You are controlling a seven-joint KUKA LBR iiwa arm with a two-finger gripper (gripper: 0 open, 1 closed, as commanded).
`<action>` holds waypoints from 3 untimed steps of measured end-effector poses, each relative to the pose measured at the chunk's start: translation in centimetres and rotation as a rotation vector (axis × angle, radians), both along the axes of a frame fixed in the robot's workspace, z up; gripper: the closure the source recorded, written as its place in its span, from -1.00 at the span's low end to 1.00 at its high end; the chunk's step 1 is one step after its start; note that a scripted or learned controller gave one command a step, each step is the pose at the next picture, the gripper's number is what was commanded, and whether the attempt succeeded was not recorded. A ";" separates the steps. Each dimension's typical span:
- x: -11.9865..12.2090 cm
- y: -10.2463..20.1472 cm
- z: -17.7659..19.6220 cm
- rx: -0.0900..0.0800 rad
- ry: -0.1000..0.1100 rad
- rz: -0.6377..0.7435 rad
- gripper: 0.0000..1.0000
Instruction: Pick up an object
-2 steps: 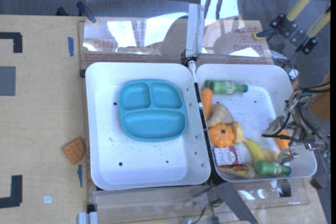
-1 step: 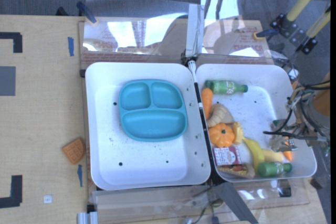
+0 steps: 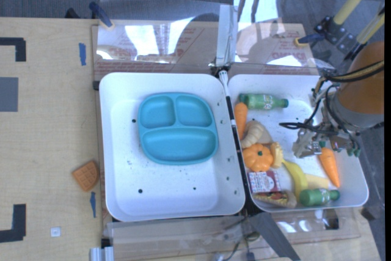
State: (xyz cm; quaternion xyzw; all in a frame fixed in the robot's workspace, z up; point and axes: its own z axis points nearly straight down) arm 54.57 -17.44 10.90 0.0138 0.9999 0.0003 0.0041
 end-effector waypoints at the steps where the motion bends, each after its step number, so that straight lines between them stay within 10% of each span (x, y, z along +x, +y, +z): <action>1: 6.0 -5.0 9.7 -0.004 -0.008 -0.143 1.00; 2: 5.8 -4.9 9.3 -0.001 -0.001 -0.143 -1.00; 3: 0.7 -4.9 -1.2 -0.003 -0.002 0.029 -1.00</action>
